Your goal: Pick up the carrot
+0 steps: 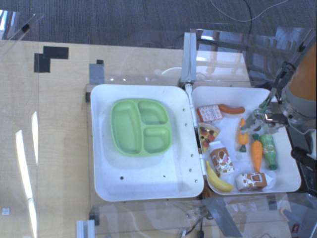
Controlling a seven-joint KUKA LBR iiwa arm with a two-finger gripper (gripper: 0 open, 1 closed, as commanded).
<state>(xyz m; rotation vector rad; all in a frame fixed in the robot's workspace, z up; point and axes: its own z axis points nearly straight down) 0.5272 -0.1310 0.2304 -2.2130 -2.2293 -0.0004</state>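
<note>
The carrot, orange with a green top, lies lengthwise on the floor of the right bin, toward its right side. My gripper hangs just above and behind the carrot's green end, reaching in from the right. It looks open, with nothing held between its fingers. A smaller orange piece lies just left of the gripper, and a green bottle lies against the carrot's right side.
The right bin also holds a sausage, a red box, a pizza slice, a brown carton, a banana and a small carton. In the left bin sits a green divided plate.
</note>
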